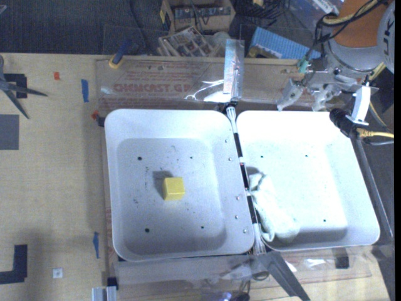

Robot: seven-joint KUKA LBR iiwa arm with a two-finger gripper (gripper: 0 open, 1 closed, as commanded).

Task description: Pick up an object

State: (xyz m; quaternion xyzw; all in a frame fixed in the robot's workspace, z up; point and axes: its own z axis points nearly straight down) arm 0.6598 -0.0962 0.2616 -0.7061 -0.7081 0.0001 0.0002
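A small yellow block lies flat near the middle of the left bin. A white, soft-looking lump rests against the left wall of the right bin, close to the divider. My gripper hangs above the back rim of the right bin, far from both objects. Its two fingers stand apart, open, with nothing between them. The grey arm with its orange band comes in from the upper right.
A clear plastic panel lies behind the bins, with an upright strip at the divider. A black and yellow cable runs along the right bin's far right rim. Clutter and boxes sit beyond the bench.
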